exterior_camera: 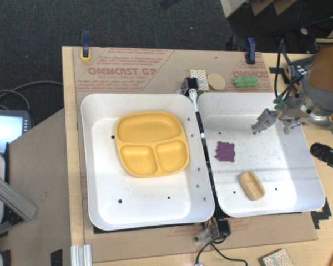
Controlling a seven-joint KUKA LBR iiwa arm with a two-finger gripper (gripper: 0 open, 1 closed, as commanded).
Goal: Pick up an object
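Taking the right bin (299,198) as the landmark: nearest the camera, close to that bin's front rim, lies a tan, bread-like oblong (251,185), resting flat on the white floor and touching nothing else. A little farther back and slightly toward the shared divider sits a small purple piece (226,152), ragged at its edges, apart from the oblong. Farther still, over the bin's back right part, hangs the gripper (273,121) at the end of the grey arm with its orange band; its two grey fingers stand spread apart with nothing between them, one finger (261,122) pointing down toward the bin floor, well clear of both the purple piece and the oblong. Whether the fingertips touch the floor cannot be told. To the left of the right bin, across the divider, the left bin (100,193) holds a yellow divided plate (151,143) with three compartments. Beyond the right bin's back rim, on the brown board (127,71), lie a round beige disc (216,81) and a green object (245,81), side by side but apart.
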